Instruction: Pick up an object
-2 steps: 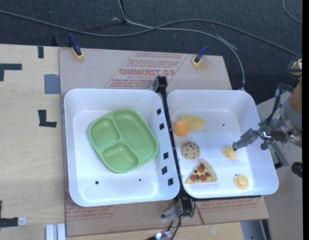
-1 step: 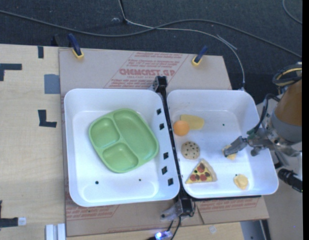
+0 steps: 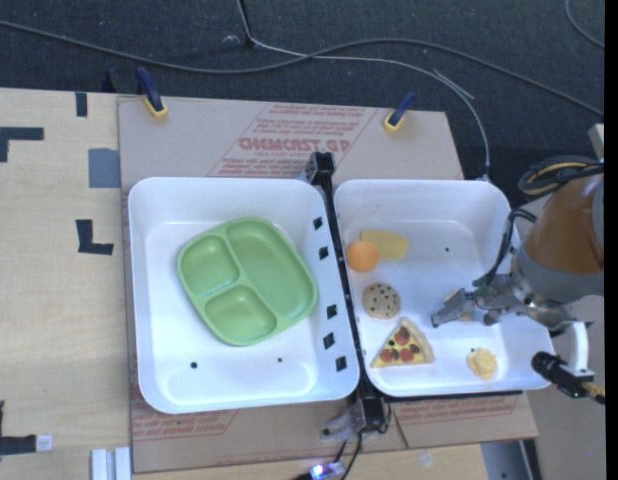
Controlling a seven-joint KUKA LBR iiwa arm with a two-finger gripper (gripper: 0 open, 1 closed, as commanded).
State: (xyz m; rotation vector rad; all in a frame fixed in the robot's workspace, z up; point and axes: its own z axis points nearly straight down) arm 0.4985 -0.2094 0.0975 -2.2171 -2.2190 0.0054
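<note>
One pizza slice (image 3: 402,346), tip pointing up

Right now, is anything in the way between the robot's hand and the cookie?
Nothing visible is. The hand is in the right bin, with bare white floor between it and the cookie. The pizza slice lies just below that path, and the orange sits above it.

The scene is lit brightly and evenly from above. The white bins (image 3: 149,268) are rendered nearly overexposed, so that their walls are washed out. Only soft, short shadows are cast, as beside the green tray (image 3: 247,280). The dark floor (image 3: 389,18) is kept dim. Slight softness and coarse pixel grain are seen throughout; small details are blurred.
</note>
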